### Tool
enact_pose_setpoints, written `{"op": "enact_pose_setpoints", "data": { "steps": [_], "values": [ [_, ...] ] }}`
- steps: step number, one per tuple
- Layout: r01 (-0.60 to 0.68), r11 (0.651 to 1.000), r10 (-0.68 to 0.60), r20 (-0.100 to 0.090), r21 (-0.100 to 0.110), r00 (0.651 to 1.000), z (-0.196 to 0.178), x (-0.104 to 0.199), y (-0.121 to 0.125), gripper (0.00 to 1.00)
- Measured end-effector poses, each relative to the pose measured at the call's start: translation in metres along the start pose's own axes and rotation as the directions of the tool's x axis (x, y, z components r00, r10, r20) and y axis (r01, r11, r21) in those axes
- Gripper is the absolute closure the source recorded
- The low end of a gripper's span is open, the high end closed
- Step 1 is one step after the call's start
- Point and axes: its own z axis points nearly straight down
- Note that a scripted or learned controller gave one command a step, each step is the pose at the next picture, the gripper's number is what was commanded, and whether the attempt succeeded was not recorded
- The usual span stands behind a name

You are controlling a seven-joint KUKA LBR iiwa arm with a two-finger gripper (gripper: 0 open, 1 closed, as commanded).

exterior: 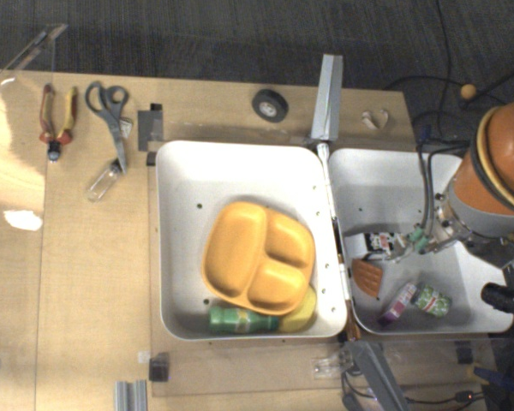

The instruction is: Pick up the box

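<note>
Arm (497, 178) reaches in over the outer side of the white bin (394, 157) nearest it. The tool (414, 243) sits low, approx. mid-bin, pointing toward the wall shared w/ the other bin (180, 229). Can't tell whether the tool is apart or together; it's too small and cluttered at the tip.

The box (378, 243), prob. the small white item w/ dark print, lies just beside the tool, between it and the shared wall. No clear sign it's gripped. Judging by the pose, the tool is lined up on it because it's the closest item and lies apart from the rest.

Other bits crowd the front edge of that bin:
- an orange-brown piece (367, 278) by the shared wall
- a purple-white tube (397, 303) toward the front-left corner
- a green-white pack (431, 300) beside the tube

The back half of the bin is bare, so there's room to lift and pull out that way. The shared wall is tight behind the box, so a push could jam it there.

In the other bin a yellow divided tray (259, 257) covers the middle, w/ a green bottle (236, 319) along the front edge. Scissors (111, 114) lie at the back-left corner of the worktop (86, 272), well apart.
</note>
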Motion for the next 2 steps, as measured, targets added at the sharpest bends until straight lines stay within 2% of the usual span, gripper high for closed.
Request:
{"op": "enact_pose_setpoints", "data": {
  "steps": [1,2],
  "values": [
    [-0.244,0.97,0.244,-0.001,0.003,0.97,-0.008,0.048,0.031,1.0],
    [0.419,0.908,-0.419,0.001,-0.002,0.908,-0.09,0.067,0.053,1.0]
  ]
}}
